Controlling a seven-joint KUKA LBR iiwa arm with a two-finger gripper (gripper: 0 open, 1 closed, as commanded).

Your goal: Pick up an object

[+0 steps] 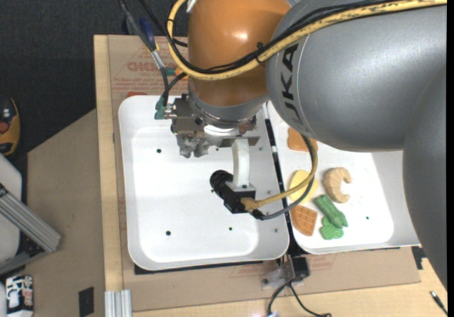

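Over the shallow white bin (142, 195) at frame left, grey two-finger gripper (187, 147), grip state impossible to tell, well apart from green plastic toy (330, 218) lower right.

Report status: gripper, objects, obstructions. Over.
Gripper over left bin, nothing seen held. Croissant, waffle, green toy all in right bin. Arm overhangs part of right bin.

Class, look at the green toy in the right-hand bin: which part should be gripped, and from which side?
Probably its middle, from straight above. The green toy lies flat and elongated, slanting in the right bin, so closing across its short width suits. The orange waffle piece sits close beside it, so keep clear there.
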